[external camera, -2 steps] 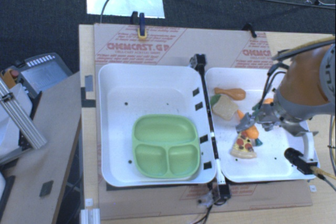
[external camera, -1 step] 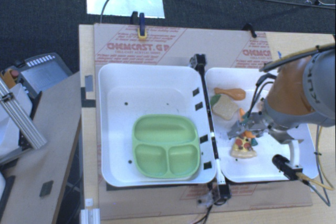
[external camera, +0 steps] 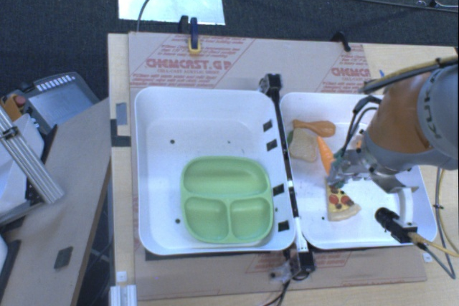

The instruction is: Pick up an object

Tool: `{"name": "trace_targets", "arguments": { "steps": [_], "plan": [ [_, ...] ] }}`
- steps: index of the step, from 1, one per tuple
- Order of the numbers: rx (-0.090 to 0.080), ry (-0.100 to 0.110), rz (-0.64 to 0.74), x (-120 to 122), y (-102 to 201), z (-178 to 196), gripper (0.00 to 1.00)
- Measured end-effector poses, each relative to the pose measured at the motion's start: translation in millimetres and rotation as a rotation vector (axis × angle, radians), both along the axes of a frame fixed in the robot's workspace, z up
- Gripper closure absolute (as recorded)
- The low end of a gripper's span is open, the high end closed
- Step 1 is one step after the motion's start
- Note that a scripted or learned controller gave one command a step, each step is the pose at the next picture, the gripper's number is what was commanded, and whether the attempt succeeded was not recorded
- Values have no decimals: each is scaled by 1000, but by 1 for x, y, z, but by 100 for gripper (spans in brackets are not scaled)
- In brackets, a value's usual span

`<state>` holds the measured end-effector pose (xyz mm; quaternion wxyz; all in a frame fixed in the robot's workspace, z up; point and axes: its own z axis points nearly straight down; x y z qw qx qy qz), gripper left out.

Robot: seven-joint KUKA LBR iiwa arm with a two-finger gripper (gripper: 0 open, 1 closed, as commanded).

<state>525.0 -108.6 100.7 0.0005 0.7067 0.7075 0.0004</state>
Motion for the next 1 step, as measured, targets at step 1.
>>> {"name": "trace_targets", "arguments": {
  "steps": [1],
  "plan": [
    [-1,-5,2,7,-4,49,100]
  ]
}}
